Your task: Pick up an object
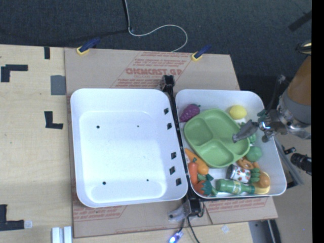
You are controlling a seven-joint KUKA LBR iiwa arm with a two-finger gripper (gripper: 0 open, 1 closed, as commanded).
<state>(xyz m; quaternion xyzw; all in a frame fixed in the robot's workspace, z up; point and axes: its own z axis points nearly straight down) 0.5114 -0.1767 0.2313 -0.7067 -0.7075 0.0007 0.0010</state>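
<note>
While the gripper (248, 133) hangs at right of frame over the green tray (215, 135) in the right bin (276, 178), jaws apparently spread and holding nothing, it should descend straight, centred on 1 object.

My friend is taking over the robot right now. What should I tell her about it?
Gripper: over the right edge of the green divided plate in the right bin; nothing seen between its fingers.
Things: the plate, purple grapes, a yellow lemon, a carrot and a green bottle all lie in the right bin. The left bin sits beside it.
Done: nothing picked up yet.
Left: grab one object and lift it.
</note>
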